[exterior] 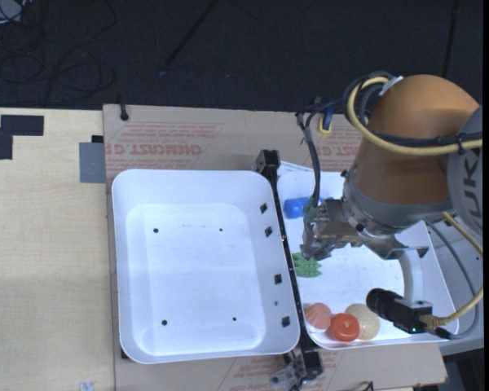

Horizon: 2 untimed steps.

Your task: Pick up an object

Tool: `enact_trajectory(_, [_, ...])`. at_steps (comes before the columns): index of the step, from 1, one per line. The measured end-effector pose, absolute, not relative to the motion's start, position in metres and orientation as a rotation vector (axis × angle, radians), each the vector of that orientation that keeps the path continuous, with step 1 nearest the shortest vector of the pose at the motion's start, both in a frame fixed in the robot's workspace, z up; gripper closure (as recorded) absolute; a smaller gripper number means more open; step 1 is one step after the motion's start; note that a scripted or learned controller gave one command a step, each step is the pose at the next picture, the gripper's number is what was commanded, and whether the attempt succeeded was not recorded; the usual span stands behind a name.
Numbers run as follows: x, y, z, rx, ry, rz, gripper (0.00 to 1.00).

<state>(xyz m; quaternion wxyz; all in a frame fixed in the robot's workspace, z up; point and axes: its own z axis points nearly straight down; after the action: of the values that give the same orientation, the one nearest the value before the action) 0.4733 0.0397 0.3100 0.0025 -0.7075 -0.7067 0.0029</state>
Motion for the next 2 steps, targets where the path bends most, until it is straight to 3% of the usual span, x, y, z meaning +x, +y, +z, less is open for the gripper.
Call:
enact_trajectory(1, [0.475, 0.04, 0.32, -2.216, -2.219, 0.011, 1.0])
enact_trajectory(2, [0.491, 0.094, 0.375, -2.216, -2.228, -0.005, 1.0])
